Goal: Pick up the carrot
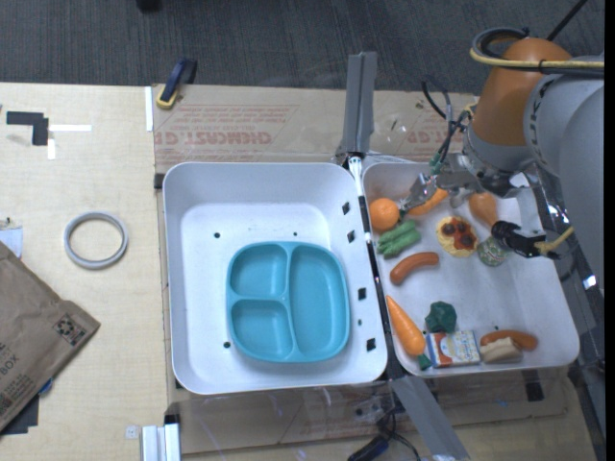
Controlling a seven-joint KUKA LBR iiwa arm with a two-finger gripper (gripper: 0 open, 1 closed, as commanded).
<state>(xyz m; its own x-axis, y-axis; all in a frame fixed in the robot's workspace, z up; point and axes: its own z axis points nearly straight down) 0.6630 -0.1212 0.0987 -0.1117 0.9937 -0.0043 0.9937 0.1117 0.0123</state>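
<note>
- Carrot point(405, 326) lies flat in the right bin point(555, 301), near that bin's front left corner, along the left wall. Thick end points away from the camera, tip toward the front. Nothing is touching it from above.
- Small carton point(453, 349) sits just right of the carrot's tip, touching or nearly touching it.
- Hot dog point(507, 344) is right of the carrot, on the far side of the carton, near the front wall.
- Dark green piece point(442, 315) is just right of the carrot's middle and apart from it.
- Blue divided plate point(288, 301) is left of the carrot, in the left bin point(192, 257), across the shared walls.
- Sausage point(414, 266) lies beyond the carrot, tilted.
- Green pods point(398, 237) are beyond the carrot, past the sausage.
- Round orange fruit point(383, 213) is farther still, straight beyond the carrot by the left wall.
- Tape ring point(96, 239) is on the worktop point(77, 161), well left of the carrot.
- Gripper point(427, 193) hangs low over the far end of the right bin, well beyond the carrot and slightly right. A small orange piece point(434, 201) lies at its tip. Cannot tell whether the gripper is spread or closed.
</note>
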